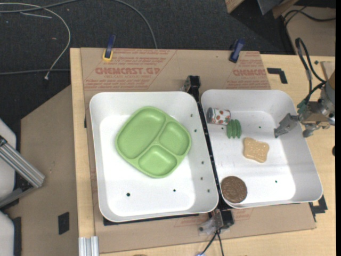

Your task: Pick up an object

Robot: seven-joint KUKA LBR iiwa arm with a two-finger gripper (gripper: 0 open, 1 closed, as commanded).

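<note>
- Tan and flat, the toast-shaped piece [256, 150] lies in the right bin [298, 188], just inward of and a little below my pincer [294, 127], nearest of all the candidates.
- The pincer hangs over the bin's outer edge with its fingers spread and nothing between them.
- Further inward sit the green ridged piece [233, 128] and, just beyond it, the small printed can [218, 115]; the brown round disc [234, 189] rests well below, at the bin's near corner.
- I'd go for the toast: centre above it, straddle its narrower width, descend fully before closing.
- The green divided plate [153, 141] in the left bin [106, 196] is too far across.
</note>
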